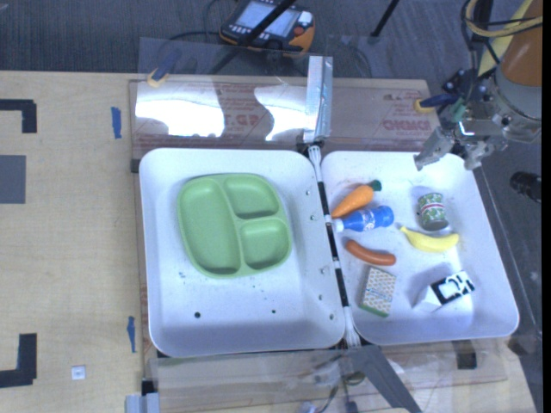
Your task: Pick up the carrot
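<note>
Above the right bin's (495, 256) far corner, empty jaws gape wide, carrot (354, 200) well apart.

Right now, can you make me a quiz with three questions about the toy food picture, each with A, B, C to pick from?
1. Where is the carrot?
A. In the right bin, near the top left corner
B. On the green plate
C. On the wooden bench outside the bins

2. How many sections does the green plate have?
A. One
B. Three
C. Five

3. Where is the gripper compared with the carrot?
A. Squeezing the carrot
B. Pressing on the green plate
C. Up by the right bin's far edge, away from the carrot

Answers:
1. A, the carrot lies in the right bin just above the blue bottle.
2. B, ridges split the plate into one long section and two smaller ones.
3. C, the gripper sits at the bin's far right corner, and bare white bin floor separates it from the carrot.
</note>
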Motion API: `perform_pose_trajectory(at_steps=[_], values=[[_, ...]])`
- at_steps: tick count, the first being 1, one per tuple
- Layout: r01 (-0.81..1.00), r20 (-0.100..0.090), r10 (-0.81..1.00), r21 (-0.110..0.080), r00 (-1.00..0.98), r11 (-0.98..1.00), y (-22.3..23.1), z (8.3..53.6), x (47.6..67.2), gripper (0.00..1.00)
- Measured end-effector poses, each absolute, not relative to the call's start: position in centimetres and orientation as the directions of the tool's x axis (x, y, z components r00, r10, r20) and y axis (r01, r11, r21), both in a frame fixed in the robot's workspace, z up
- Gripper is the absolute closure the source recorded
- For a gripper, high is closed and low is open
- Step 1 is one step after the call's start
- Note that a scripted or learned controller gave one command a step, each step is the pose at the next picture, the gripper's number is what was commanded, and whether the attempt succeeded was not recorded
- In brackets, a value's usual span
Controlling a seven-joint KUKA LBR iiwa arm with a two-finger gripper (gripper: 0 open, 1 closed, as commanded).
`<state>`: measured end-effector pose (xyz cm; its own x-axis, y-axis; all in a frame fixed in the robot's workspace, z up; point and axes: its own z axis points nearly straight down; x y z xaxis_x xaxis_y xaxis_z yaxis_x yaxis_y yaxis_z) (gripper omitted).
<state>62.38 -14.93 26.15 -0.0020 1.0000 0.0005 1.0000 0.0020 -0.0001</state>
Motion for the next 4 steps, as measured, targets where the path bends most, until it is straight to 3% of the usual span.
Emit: perform_pose_trajectory(at_steps=[1, 2, 3, 4], values=[[0.985, 0.0, 0.985, 0.0, -0.172, 0.172, -10.0, 14.8, 66.7, 0.0], [0.972, 0.0, 0.972, 0.002, -0.234, 0.234, -9.8, 8.6, 66.8, 0.0], [0.937, -0.002, 0.937, 0.004, -0.35, 0.35, -7.6, 18.6, 66.8, 0.0], [0.964, 0.0, 0.964, 0.001, -0.266, 0.266, -9.8, 10.3, 66.7, 0.0]])
